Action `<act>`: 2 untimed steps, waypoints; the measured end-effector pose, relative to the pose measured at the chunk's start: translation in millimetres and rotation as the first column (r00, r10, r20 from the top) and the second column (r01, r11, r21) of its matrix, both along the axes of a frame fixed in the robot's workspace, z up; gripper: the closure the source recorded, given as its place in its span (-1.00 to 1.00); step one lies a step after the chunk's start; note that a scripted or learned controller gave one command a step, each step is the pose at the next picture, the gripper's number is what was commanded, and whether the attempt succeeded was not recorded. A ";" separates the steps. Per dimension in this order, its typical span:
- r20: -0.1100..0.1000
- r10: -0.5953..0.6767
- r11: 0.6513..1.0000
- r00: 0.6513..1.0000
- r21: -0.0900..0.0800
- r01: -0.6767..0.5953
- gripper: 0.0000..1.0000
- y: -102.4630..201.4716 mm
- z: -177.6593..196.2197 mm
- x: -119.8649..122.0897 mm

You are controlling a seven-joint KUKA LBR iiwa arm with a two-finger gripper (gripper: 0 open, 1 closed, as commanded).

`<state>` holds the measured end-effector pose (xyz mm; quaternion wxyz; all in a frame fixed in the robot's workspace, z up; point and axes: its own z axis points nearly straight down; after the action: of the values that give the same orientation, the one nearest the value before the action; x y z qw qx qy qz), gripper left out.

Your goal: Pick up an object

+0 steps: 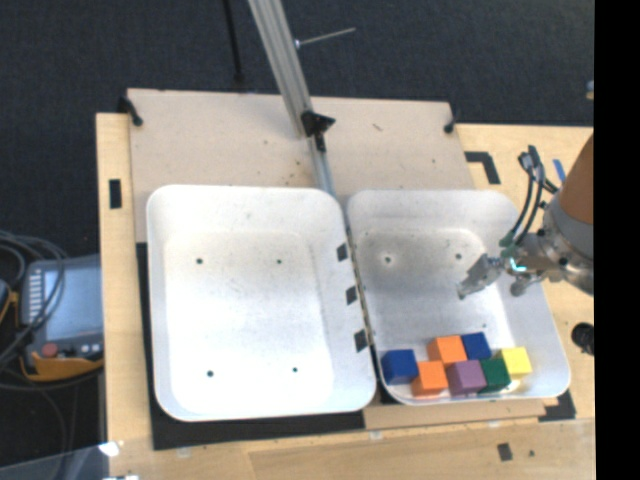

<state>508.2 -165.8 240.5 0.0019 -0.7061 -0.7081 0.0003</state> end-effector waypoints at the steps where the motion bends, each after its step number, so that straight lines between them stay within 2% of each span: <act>1: 0.005 -0.002 1.000 1.000 -0.002 0.002 -1.00 -0.2 2.2 0.8; 2: -0.001 -0.005 1.000 1.000 -0.004 0.005 -1.00 -12.2 -50.1 0.3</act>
<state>508.6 -178.0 190.4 0.0008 -0.7079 -0.7063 0.0020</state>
